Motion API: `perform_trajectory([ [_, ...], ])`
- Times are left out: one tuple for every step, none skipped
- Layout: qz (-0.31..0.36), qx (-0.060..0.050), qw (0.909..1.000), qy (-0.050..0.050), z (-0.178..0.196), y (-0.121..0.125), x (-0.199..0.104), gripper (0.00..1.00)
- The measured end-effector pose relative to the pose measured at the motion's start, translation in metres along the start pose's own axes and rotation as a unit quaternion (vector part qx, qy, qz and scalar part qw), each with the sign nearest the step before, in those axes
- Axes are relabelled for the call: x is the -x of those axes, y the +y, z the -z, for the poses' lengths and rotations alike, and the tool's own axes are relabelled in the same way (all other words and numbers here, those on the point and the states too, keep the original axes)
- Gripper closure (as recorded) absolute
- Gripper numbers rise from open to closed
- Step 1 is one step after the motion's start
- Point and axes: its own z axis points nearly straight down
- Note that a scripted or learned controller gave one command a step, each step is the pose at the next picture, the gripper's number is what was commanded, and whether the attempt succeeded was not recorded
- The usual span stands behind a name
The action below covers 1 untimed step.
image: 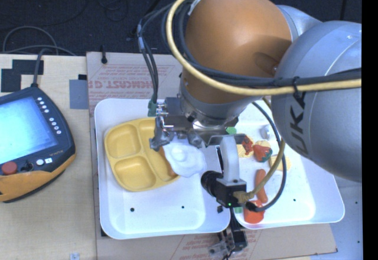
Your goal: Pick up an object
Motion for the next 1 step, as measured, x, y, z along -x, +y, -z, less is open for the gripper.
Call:
perform_trajectory([
  [0.004, 0.003, 1.0, 0.001, 0.0147, 0.0003, -0.0021, 1.0],
])
